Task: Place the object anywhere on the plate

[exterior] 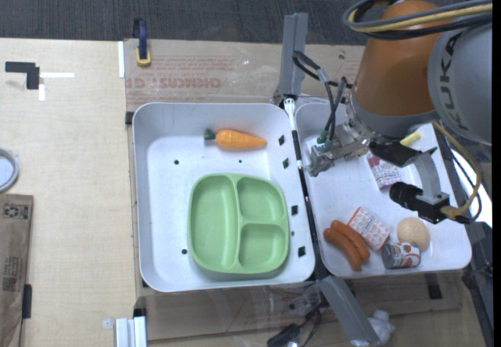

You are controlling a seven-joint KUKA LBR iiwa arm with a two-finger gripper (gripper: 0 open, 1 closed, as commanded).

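Plate [238, 224], green with three compartments, sits in the left bin [156, 181]; a carrot [239, 139] lies on the bin floor just behind it, apart from the plate. Right bin [462, 255] holds sausages [347, 243], a small packet [368, 226], a can [401, 256] and an egg [413, 233] near its front. Gripper [322, 156] hangs over that bin's left rear; jaw state cannot be told, nothing seen in its grasp.

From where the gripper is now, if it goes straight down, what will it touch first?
Probably the bare floor of the right bin near its left wall; the gripper hangs above that spot, though depth is hard to judge.
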